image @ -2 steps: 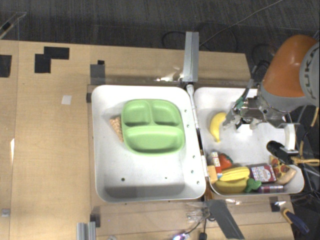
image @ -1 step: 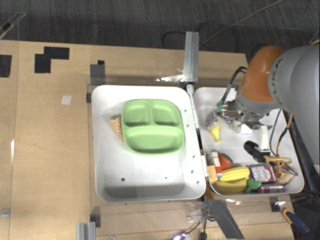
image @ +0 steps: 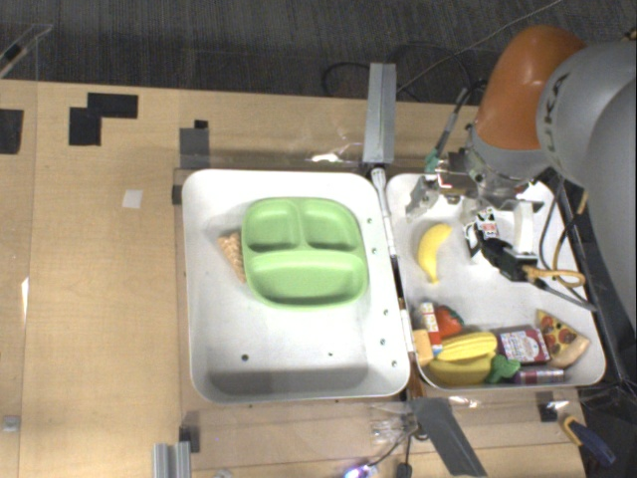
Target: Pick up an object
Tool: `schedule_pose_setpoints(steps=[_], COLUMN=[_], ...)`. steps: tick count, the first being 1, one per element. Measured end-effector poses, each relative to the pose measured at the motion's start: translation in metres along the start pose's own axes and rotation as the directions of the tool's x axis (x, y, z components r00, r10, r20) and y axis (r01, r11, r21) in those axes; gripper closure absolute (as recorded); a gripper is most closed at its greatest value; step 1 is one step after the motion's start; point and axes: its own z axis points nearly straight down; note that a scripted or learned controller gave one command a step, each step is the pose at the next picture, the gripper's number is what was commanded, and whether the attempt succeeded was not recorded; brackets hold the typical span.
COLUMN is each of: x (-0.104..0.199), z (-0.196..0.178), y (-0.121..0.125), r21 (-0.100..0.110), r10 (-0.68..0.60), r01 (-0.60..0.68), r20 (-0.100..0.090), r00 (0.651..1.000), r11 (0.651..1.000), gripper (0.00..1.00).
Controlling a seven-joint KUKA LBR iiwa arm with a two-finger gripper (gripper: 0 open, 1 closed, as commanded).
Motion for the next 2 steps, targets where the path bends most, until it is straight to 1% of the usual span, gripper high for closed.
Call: schedule_pose_setpoints(steps=[1,2], x=[-0.038,-0.049], z=[0.001,0.080], y=[-0.024,-0.020], r21=[0.003,0.001], r10=[0.115,0.114], r01=[-0.115,-0.114], r20=[0.001,0.001], r00=[0.993,0.994], r11=[0.993,0.994], gripper=[0.00,0.00])
